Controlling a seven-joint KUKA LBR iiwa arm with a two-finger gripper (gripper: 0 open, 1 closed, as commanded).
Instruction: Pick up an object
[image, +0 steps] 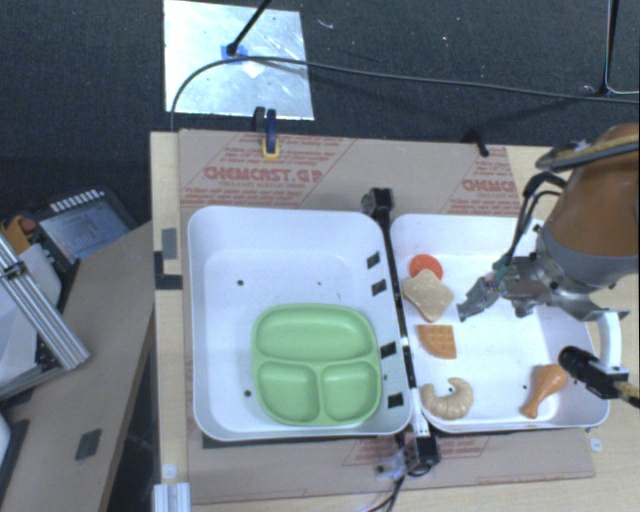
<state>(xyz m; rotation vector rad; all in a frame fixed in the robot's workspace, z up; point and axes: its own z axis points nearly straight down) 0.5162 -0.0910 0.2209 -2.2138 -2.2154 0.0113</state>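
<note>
1. Two shallow white bins sit side by side on the worktop (165, 330), w/ a brown printed cardboard sheet (330, 165) under them.
2. Left bin (215, 235): holds a green 3-compartment plate (316, 363), lying flat toward the near-right part of the bin; nothing on the plate.
3. Right bin (500, 350): holds 5 small food-like items.
4. Red-orange round piece (427, 266) at the far-left of the right bin; tan bread-like slice (428, 296) just in front of it, touching or nearly so.
5. Orange wedge (438, 341) just nearer than the bread slice, near the bin's left wall.
6. Curled pale shrimp-like piece (449, 399) near the front-left corner of the right bin.
7. Drumstick-shaped tan piece (543, 388) near the front-right, well apart from the shrimp piece.
8. Arm comes in from the right, orange band (600, 205) above grey wrist.
9. End effector (476, 300) is over the middle of the right bin, tip pointing left, just beside the bread slice & above the orange wedge.
10. End effector state: can't tell, tip too dark/small. No item seen gripped; all 5 lie on the bin floor.
11. Black clips (380, 200) along the seam btw the bins.
</note>
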